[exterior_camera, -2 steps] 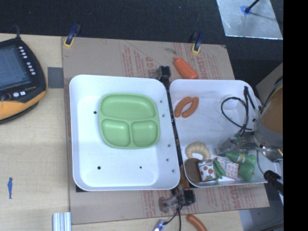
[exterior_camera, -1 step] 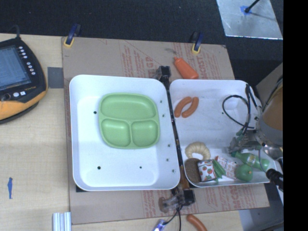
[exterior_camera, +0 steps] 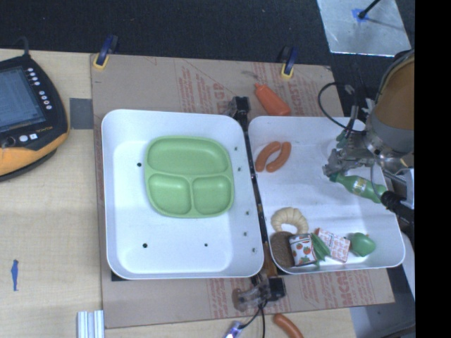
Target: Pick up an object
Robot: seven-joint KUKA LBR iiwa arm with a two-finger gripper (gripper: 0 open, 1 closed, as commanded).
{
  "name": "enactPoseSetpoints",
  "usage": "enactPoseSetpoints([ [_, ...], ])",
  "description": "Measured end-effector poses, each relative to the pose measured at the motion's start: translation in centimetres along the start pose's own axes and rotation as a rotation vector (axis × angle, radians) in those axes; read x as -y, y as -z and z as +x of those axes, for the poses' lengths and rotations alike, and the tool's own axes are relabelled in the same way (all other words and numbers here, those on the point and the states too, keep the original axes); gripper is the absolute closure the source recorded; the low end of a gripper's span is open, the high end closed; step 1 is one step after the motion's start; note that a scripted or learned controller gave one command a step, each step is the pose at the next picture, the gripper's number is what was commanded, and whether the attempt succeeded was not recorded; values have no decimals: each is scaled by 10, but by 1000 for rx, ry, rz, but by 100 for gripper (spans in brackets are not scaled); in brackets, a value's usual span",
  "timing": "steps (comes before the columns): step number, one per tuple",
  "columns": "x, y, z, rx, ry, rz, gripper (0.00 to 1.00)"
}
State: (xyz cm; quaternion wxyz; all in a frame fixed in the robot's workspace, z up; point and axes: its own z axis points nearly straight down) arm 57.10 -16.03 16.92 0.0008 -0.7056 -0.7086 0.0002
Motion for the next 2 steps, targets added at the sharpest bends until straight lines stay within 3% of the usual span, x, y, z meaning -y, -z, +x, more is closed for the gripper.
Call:
enactPoseSetpoints([
  [1, -31, 51, 15, 0, 0, 1, 100],
  [2, -31, 51, 16, 0, 0, 2, 0],
])
